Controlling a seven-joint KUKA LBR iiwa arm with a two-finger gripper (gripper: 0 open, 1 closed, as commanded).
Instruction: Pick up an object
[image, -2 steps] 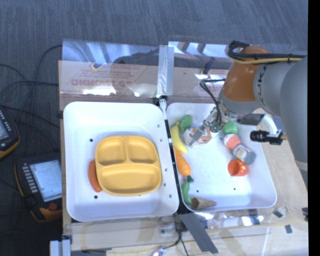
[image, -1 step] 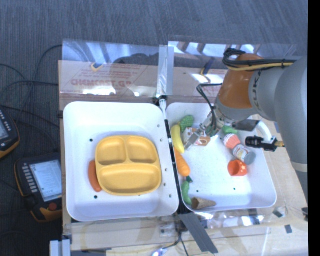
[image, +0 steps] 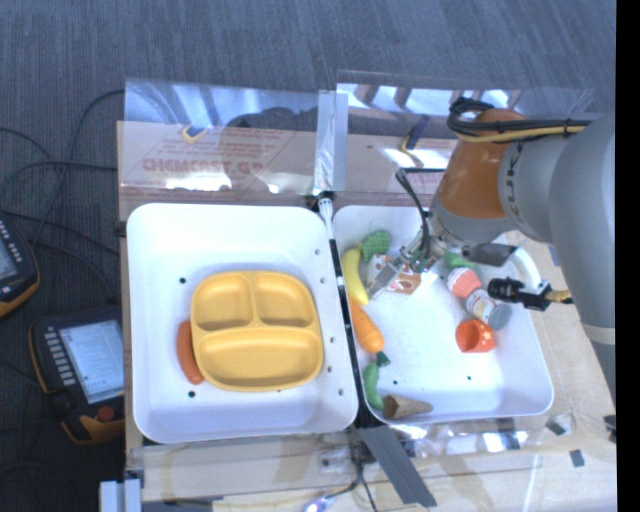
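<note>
gripper (image: 400, 268): low in right bin (image: 520, 395), over small red-white packet (image: 404, 284); jaw state unclear
banana (image: 351, 275): smooth, curved
tray (image: 257, 330): yellow, three-compartment plastic

Faint reddish lettering, mirrored or seen through plastic, on the cardboard sheet (image: 215, 165) behind the left bin (image: 150, 400); too blurred and glared over to read for certain. Pale screen with lines of small print on the handheld pendant (image: 85, 365) at the left edge; none of it legible. Red-and-white printed packet (image: 403, 283) in the right bin (image: 525, 395), markings too small to make out. No other text, number or brand readable anywhere.
</note>
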